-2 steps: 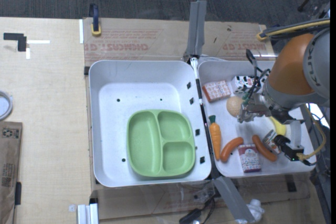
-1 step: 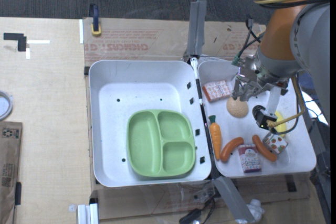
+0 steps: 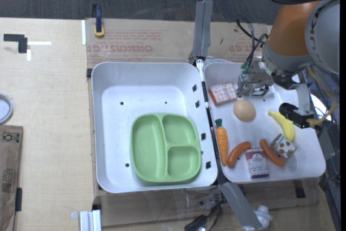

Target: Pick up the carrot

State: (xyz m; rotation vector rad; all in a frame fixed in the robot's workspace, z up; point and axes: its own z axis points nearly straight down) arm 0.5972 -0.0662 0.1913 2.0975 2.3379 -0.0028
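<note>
The carrot [image 3: 221,141], orange with a green top, lies along the left wall of the right bin [image 3: 311,167], its green end pointing to the back. My gripper [image 3: 246,88] hangs over the back of that bin, between a red-and-white packet [image 3: 222,93] and a beige egg-shaped ball [image 3: 244,111]. It is well behind the carrot and to its right, apart from it. Nothing shows in the gripper.
An orange sausage [image 3: 238,153] lies just right of the carrot. A red carton [image 3: 258,164], a second sausage [image 3: 272,152], a small patterned box [image 3: 284,146] and a banana [image 3: 283,124] fill the bin's right and front. The left bin [image 3: 108,116] holds a green divided plate [image 3: 165,147].
</note>
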